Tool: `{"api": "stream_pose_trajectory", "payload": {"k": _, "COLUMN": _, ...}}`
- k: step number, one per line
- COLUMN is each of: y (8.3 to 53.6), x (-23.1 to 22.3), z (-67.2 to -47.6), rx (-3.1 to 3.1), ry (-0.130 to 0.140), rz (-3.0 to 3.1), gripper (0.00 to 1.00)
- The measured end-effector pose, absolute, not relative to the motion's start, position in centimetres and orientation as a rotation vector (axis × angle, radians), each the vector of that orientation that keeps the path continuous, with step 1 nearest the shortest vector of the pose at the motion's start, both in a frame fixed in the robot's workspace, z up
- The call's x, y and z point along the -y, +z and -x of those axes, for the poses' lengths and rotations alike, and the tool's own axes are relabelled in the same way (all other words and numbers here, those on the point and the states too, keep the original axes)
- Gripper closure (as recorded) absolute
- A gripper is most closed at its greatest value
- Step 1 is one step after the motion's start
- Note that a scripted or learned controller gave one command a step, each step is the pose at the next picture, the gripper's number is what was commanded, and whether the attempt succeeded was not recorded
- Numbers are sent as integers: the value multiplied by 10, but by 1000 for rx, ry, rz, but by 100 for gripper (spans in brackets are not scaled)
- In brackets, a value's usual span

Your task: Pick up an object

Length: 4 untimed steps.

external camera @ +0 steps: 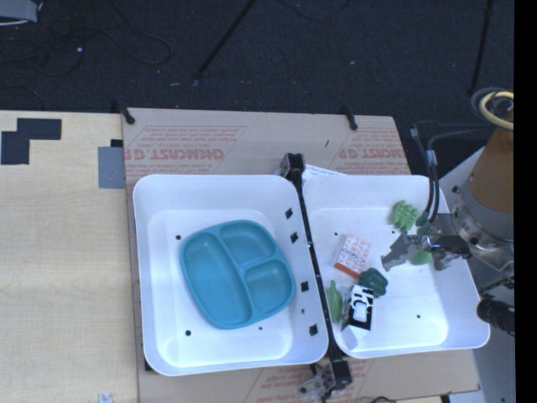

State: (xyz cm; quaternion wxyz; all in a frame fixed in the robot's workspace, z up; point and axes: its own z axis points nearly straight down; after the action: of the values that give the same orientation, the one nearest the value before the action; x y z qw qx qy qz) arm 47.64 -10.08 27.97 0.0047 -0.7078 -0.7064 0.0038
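Note:
The right bin point(453, 330) holds several small objects. A light green lumpy toy point(404, 215) lies toward its far right. A white and orange packet point(352, 253) sits near the middle. Below it lie a dark green piece point(374, 282), a black and white item point(361, 306) and a green piece point(336, 300) against the divider. My gripper point(419, 253) hangs low over the right side of this bin, just below the lumpy toy. A bit of pale green point(421, 258) shows at the gripper; I cannot tell if it is gripped.
The left bin point(159, 225) holds a blue divided plate point(237, 272). A black divider rail point(306, 259) runs between the bins. Both bins rest on cardboard point(210, 145) on a wooden bench. Cables hang by the arm on the right.

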Motion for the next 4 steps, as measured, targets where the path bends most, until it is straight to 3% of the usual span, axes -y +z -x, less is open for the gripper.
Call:
{"api": "stream_pose_trajectory", "payload": {"k": 1, "y": 284, "x": 101, "z": -478, "rx": 2221, "ry": 2, "rz": 2221, "gripper": 0}}
{"api": "stream_pose_trajectory", "payload": {"k": 2, "y": 220, "x": 103, "z": -476, "rx": 2214, "ry": 9, "rz": 2216, "gripper": 0}}
{"api": "stream_pose_trajectory", "payload": {"k": 4, "y": 119, "x": 112, "z": -485, "rx": 2216, "ry": -3, "rz": 2218, "gripper": 0}}
